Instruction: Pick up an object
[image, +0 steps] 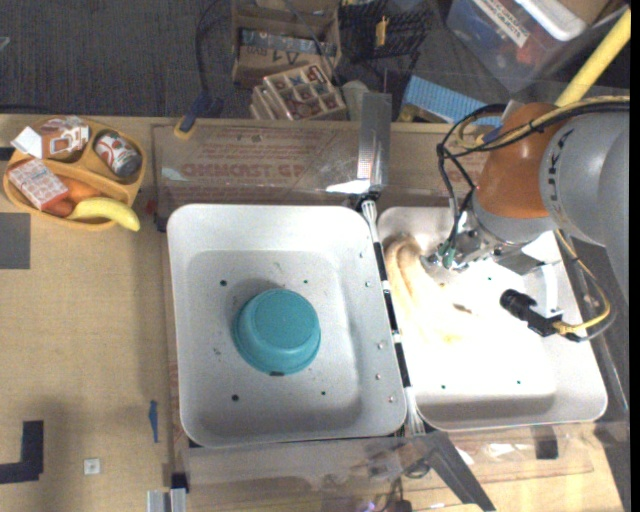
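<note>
We list first a teal bowl (279, 331), upside down, round, sitting near the middle of the left bin (200, 240). It stands alone on the bin floor, apart from every wall.

Next, at about three o'clock from the bowl, the right bin (500, 400), which touches the left bin along a shared edge. Against its left wall, toward eleven o'clock within that bin, we note a pale, tan, elongated thing (402, 268); it is blurred and we cannot name it. A small dark speck (461, 307) lies on the floor near the bin's middle.

The gripper (447, 257) hangs over the upper left part of the right bin, just beside the pale thing and well apart from the bowl. Its tip is dark and small in the view; we cannot tell whether it is apart or together, and we see nothing held in it. The grey arm (590, 170) with its orange band (520, 165) enters from two o'clock, trailing black cables (470, 130).

Outside the bins, at ten o'clock from the bowl, we record a yellow tray (20, 185) on the wooden bench (80, 330), holding a banana (105, 211), a can (119, 153) and small boxes (38, 183).
</note>
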